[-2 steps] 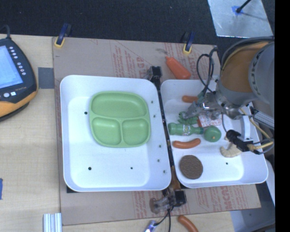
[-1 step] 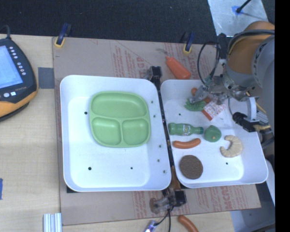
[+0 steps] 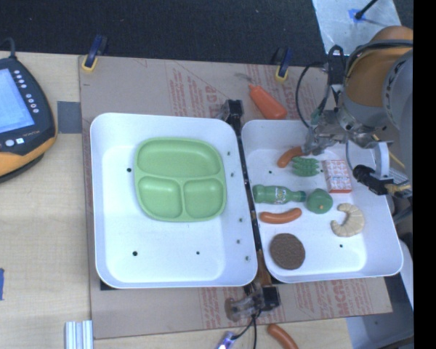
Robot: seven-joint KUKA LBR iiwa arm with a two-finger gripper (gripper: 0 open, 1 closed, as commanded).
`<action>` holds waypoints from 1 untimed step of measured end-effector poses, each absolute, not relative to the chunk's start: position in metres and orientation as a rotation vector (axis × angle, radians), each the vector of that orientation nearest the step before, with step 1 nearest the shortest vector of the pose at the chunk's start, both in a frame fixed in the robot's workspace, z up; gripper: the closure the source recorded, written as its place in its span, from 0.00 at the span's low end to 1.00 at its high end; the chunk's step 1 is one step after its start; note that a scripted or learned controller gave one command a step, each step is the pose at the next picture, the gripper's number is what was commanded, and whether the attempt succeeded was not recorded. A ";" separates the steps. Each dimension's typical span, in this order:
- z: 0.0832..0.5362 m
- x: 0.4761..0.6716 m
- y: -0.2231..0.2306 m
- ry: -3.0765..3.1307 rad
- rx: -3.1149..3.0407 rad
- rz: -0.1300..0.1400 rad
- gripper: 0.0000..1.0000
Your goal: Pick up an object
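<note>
Gripper (image 3: 316, 145) low in right bin (image 3: 378, 264) — beside carrot (image 3: 290, 156).

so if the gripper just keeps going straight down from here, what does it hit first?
Probably the small green leafy toy, or the orange carrot piece beside it: the gripper sits just above both in the right bin. Depth is unclear from this slant.

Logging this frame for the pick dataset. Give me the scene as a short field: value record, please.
left bin: holds a green divided plate
right bin: green bottle, sausage, brown cookie, croissant, green round item, red-and-white card, small carrot, leafy green item
outside bins: orange carrot on the board
hand: over the right bin's far edge, above the small carrot and leafy green item
held: nothing visibly
</note>
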State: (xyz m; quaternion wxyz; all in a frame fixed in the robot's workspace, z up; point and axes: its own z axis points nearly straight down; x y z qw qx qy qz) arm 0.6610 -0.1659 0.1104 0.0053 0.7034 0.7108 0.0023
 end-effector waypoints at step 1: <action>0.110 0.661 -0.166 2.227 2.202 0.007 0.00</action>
